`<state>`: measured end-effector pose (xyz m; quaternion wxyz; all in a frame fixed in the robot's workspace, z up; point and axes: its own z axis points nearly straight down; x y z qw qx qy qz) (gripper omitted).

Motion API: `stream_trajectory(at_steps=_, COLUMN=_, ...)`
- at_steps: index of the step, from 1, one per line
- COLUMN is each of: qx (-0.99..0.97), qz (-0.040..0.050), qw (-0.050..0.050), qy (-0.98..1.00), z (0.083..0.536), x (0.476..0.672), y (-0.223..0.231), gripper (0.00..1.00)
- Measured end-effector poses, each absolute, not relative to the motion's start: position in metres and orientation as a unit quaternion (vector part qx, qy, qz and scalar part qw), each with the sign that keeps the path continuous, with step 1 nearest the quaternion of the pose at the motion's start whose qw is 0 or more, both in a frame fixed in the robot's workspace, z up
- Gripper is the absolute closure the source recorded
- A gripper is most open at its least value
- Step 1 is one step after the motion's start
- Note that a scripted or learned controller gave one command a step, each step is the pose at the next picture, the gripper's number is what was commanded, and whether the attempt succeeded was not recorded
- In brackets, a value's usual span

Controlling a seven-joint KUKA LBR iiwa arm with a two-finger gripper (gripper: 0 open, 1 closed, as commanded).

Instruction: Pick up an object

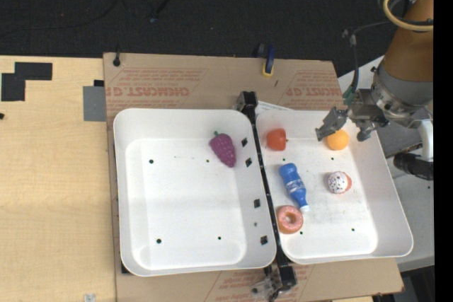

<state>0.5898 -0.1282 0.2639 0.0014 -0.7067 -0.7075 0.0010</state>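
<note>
Overhead slanted view of a table (49, 173) with a pale wooden top, on which a brown cardboard sheet (184, 85) carries two shallow white plastic bins set side by side, their inner rims touching along a line of black clips. The left white bin (134, 223) contains one item, a purple bunch of toy grapes (224, 149) with a small green stem, lying near the far right corner of that bin. The right white bin (386, 223) contains five items. A red toy pepper (276, 139) lies near the far left corner, close to the dividing rims. A blue plastic bottle with a white cap (292, 184) lies on its side near the middle left, cap pointing toward the near edge. A pink-frosted ring doughnut (289, 219) lies flat just beyond the cap, close to the bottle but apparently not touching. A small white ball with red speckles (339, 182) rests right of the bottle, well apart from it. A small round orange ball (338, 141) sits near the far side of the bin. The grey arm (405, 78) with its orange band enters from the right, and its two-finger hand (346, 126) is spread apart directly over the orange ball, one dark finger on each side; whether the fingers touch the ball cannot be told. A blue and yellow clamp (268, 60) grips the far edge of the cardboard.
</note>
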Motion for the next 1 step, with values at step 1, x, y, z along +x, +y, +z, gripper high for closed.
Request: stream_trajectory(at_steps=1, qx=-0.706, qz=0.0012, qw=0.002, qy=-0.708, z=0.2737, x=0.5899, y=-0.1288, gripper=1.00)
